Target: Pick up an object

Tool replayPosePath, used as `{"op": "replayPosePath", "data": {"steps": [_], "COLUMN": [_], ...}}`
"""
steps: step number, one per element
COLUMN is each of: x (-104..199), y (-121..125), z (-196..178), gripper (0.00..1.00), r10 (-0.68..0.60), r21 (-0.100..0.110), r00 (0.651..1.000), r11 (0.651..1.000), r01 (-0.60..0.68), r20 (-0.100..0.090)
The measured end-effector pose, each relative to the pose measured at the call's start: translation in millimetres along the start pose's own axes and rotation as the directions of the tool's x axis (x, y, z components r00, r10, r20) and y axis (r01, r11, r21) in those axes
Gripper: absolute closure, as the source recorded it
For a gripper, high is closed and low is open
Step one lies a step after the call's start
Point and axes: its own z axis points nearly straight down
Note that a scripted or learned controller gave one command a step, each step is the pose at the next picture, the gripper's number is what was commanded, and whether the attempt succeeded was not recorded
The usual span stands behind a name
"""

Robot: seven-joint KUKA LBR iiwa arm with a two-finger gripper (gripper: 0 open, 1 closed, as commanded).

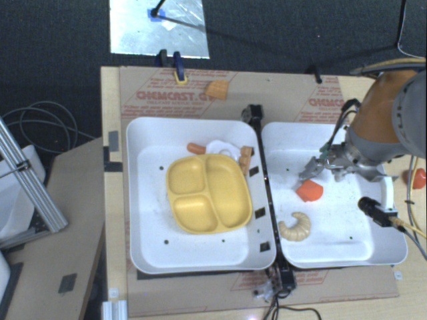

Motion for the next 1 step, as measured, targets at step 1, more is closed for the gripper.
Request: {"op": "replayPosePath", "data": {"steps": [1], "x": [-0.3], "y": [-33.5], "z": [-21.0], "gripper": [0.0], "r10": [0.005], "r21": [0.003], "r00": [1.0], "r11": [1.0], "r01": [-0.005], "r20": [0.0]}}
